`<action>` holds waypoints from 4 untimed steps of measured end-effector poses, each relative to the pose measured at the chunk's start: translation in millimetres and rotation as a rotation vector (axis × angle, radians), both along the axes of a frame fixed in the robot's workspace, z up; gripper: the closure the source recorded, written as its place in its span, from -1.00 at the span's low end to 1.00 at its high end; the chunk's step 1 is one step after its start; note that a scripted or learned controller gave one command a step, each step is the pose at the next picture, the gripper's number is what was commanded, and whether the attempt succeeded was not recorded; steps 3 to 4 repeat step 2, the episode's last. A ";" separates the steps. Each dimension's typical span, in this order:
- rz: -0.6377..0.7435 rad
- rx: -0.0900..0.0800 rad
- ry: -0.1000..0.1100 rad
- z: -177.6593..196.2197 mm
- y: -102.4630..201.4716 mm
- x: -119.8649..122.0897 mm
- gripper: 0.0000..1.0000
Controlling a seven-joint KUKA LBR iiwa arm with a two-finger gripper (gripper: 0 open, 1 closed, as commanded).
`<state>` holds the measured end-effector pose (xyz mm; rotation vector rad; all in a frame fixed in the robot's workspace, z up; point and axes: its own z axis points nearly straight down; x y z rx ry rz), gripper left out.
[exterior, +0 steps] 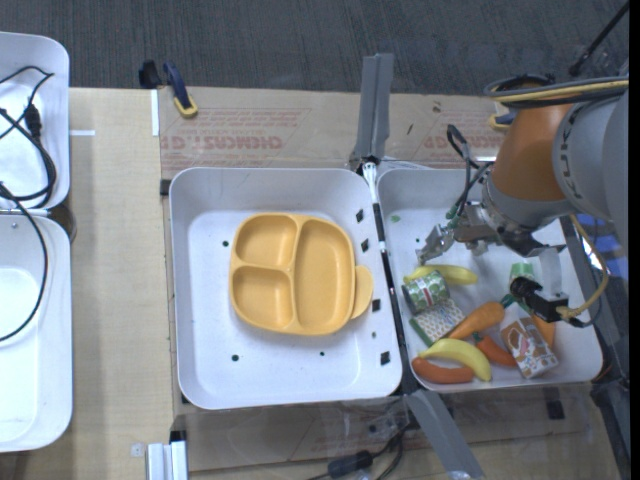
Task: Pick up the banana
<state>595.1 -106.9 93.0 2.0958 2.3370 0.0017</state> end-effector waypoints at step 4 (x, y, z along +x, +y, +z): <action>-0.004 0.000 0.002 8.3 -1.1 -0.4 -1.00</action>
